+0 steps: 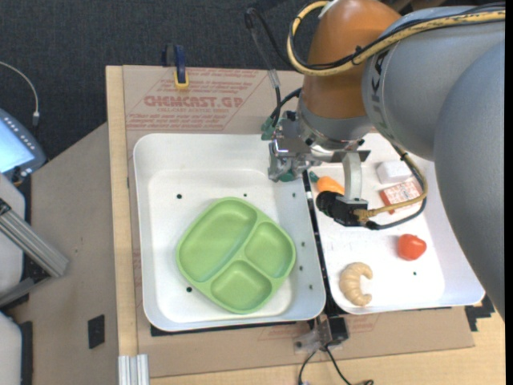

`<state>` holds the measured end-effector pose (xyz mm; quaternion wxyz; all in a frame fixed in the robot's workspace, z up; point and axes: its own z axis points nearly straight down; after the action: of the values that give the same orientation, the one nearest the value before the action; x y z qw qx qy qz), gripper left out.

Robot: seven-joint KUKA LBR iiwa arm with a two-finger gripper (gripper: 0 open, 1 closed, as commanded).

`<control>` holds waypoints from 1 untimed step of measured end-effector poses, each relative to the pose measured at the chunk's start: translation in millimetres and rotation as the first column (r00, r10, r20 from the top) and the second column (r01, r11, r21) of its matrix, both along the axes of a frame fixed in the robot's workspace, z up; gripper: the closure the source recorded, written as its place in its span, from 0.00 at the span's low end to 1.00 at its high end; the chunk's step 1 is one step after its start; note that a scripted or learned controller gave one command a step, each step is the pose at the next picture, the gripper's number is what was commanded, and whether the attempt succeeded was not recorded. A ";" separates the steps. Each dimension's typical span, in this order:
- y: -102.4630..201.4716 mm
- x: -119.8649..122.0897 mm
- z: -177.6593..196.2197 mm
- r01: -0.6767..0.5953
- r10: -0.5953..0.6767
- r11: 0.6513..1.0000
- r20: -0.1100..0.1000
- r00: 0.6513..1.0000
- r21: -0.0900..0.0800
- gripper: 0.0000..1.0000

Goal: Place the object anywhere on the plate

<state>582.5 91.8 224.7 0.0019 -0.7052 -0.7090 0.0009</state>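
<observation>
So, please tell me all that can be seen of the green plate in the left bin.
The green plate looks like smooth light green plastic, a rounded shape with three compartments divided by raised ridges: one long section on its left side and two smaller ones on the right and bottom. It lies flat on the floor of the left bin, turned at an angle, toward the bin's lower right. All three compartments look bare. Its right edge comes close to the bin wall; whether they touch I cannot tell.
</observation>
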 end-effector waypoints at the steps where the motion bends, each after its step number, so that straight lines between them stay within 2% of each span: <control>1: 51.1 9.4 9.8 0.000 0.000 1.000 0.007 1.000 0.001 1.00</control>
<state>591.9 142.9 234.4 -0.0004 -0.7050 -0.7092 -0.0018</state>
